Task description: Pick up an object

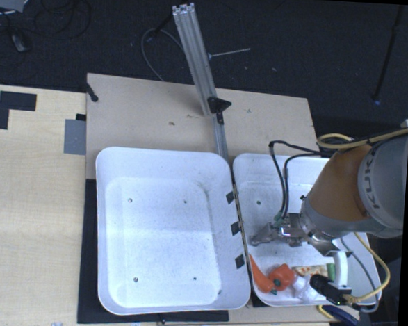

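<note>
The arm reaches over the right bin [260, 171] from the right, its orange band above the wrist. My gripper [263, 235] hangs low near the bin's left wall, pointing left. In the near corner just below it lie an orange carrot-like piece [257, 274], a red-orange lump [282, 274] with a small green bit [275, 290] beside it, a white object [300, 288] and a tan piece [317, 271]. The gripper sits a little above and apart from these things. The arm hides the right half of this bin.
The left bin [159, 225] lies beside the right one, with black clips [236, 228] along their shared wall. A slanted aluminium rail [199, 62] rises behind the bins. Cables [281, 172] loop over the right bin's far part.
</note>
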Available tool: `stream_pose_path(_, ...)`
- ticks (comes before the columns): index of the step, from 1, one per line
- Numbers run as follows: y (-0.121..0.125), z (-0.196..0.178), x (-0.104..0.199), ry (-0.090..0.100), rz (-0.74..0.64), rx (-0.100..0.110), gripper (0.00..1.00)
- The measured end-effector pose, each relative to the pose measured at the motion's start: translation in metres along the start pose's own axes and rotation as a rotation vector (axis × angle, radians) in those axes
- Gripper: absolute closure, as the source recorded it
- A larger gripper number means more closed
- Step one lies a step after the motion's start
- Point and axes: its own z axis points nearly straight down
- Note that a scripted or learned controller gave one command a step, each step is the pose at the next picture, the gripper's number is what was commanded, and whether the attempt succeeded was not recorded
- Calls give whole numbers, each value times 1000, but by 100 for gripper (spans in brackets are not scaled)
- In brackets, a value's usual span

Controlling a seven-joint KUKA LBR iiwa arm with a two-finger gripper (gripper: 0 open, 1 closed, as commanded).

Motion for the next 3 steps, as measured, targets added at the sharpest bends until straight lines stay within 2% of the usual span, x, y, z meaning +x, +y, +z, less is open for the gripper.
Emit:
stream_pose_path(1, 1, -13, -1, 0, 3, -5, 100)
stream_pose_path(2, -5, -104, 53, 1, -3, -7, 100)
stream_pose_path(3, 15, -100, 128, 2, -4, 1, 100)
